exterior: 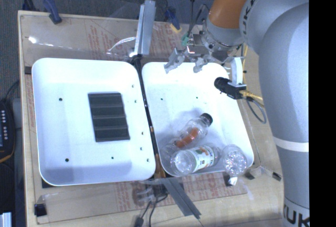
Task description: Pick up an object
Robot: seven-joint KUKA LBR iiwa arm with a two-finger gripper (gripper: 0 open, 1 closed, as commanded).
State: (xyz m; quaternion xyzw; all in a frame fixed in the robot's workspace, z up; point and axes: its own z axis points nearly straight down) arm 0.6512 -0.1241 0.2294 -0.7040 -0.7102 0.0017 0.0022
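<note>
My gripper (185, 63) hangs over the far rim of the right bin (173, 94), its two grey fingers spread apart with nothing between them. Near that bin's front lie clear plastic bottles: one with a black cap and orange contents (191, 131), a larger one with a white label (194, 160), and a small crumpled one (234, 160) in the front right corner. All of them lie well in front of the gripper. A dark ribbed rectangular block (108, 116) rests flat in the middle of the left bin (58, 84).
A grey upright bar (144, 29) stands behind the seam between the bins. Cables and a black fitting (227, 86) hang beside the wrist at the right bin's right rim. The arm's large grey body (278, 73) covers the right side.
</note>
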